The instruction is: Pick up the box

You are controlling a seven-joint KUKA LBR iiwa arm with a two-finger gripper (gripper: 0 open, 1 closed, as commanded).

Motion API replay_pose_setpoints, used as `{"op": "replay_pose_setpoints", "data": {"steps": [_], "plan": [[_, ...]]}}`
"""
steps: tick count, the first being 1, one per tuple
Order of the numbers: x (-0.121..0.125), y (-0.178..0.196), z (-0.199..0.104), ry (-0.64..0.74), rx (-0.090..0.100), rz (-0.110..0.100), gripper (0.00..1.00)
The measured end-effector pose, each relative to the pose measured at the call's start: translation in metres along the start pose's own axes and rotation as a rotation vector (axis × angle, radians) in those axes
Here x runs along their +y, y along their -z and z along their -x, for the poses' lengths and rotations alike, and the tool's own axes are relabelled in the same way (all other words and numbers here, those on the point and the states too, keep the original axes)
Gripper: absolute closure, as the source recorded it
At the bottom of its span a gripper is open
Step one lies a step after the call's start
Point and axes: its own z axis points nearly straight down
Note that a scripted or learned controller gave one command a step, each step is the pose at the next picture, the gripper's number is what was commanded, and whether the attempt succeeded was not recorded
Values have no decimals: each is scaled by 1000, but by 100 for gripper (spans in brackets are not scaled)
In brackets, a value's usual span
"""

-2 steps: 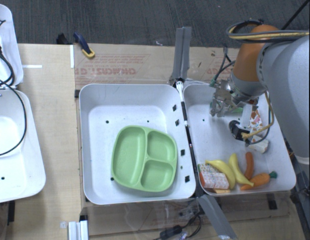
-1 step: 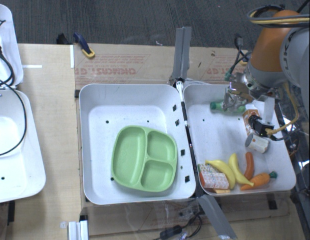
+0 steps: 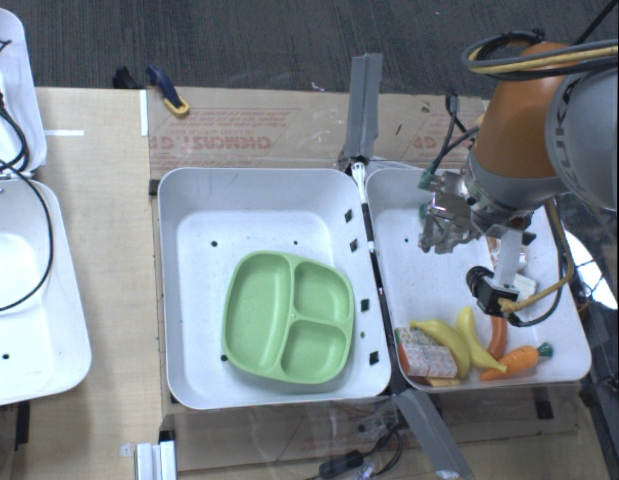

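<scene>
Reaching the box (image 3: 421,352) cleanly looks like the hard part, because it lies flat in the near corner of the right bin (image 3: 399,230), pressed close to the wall that divides that bin from the left bin (image 3: 257,200), and a yellow banana (image 3: 451,338) lies touching its far edge, with a second banana (image 3: 472,336), a red pepper-like piece (image 3: 498,334) and a carrot (image 3: 517,360) crowded just beyond. The gripper (image 3: 439,236) hangs over the far half of the right bin, well apart from the box, and its metal tip is too tangled with cables and shadow for me to tell how it is set. A descent onto the box could go wrong in several ways, I judge: a tip coming down on the banana instead of beside the box would shove both things or catch the fruit; a tip on the wall side has little room and may strike the bin wall or its rim; and a flat, low box offers little height to close on, so it may slip out or tilt as it lifts. The loose black cable (image 3: 497,298) dangling below the wrist could also drag across the fruit. The green divided plate (image 3: 289,317) in the left bin is clear of all this.
</scene>
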Motion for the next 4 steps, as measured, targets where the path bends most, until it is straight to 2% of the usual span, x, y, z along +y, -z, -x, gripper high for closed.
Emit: {"op": "replay_pose_setpoints", "data": {"steps": [1,2,3,4], "plan": [[86,2,-83,-235,-2,1,100],[86,2,-83,-236,-2,1,0],[44,-25,-40,-219,-2,-1,0],[19,-25,31,-196,-2,-1,0]]}}
